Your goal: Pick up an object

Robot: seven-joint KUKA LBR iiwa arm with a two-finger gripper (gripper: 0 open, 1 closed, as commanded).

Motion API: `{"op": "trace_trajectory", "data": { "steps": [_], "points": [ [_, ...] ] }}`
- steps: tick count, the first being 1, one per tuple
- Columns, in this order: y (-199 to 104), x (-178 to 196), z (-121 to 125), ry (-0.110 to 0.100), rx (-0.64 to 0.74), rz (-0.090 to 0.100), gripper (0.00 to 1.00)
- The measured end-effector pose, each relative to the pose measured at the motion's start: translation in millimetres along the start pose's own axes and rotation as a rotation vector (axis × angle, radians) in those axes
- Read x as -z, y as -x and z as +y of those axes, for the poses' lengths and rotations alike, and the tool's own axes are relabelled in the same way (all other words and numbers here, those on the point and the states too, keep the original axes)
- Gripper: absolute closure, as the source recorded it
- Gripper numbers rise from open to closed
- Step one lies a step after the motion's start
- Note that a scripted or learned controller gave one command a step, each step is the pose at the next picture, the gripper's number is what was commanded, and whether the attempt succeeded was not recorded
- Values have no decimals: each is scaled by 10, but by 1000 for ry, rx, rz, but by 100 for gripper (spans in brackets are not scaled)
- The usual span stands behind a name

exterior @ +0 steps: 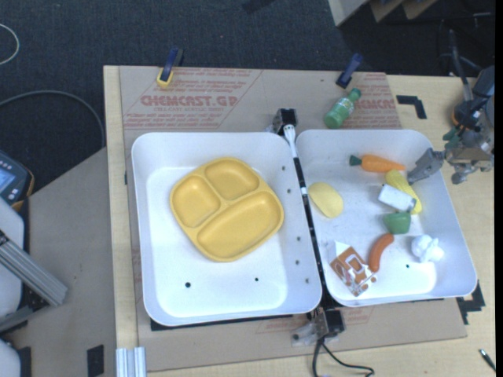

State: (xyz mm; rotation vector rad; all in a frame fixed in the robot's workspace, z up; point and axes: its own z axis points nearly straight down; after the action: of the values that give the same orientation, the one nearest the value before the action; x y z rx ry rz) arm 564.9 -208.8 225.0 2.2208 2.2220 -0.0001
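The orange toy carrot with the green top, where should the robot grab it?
Probably across the middle of the orange toy carrot. It lies flat and roughly sideways near the far edge of the right white bin, green tip pointing left, so its long narrow body suits fingers closing across its width from straight above. The hand is just to its right, and nothing touches it.

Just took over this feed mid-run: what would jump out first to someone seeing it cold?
The big yellow divided plate sits alone in the left bin. The right bin holds a scatter of small toys: a carrot, a yellow lemon-like piece, a sausage. The gripper hangs at that bin's upper right edge, and a green bottle lies on the bench beyond the bins.
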Motion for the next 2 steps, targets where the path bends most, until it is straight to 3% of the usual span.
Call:
{"op": "trace_trajectory", "data": {
  "steps": [1,2],
  "points": [
    [-207,-1441,-391,-14,-2,6,0],
    [-464,-1410,-775,-6,-1,4,0]
  ]
}}
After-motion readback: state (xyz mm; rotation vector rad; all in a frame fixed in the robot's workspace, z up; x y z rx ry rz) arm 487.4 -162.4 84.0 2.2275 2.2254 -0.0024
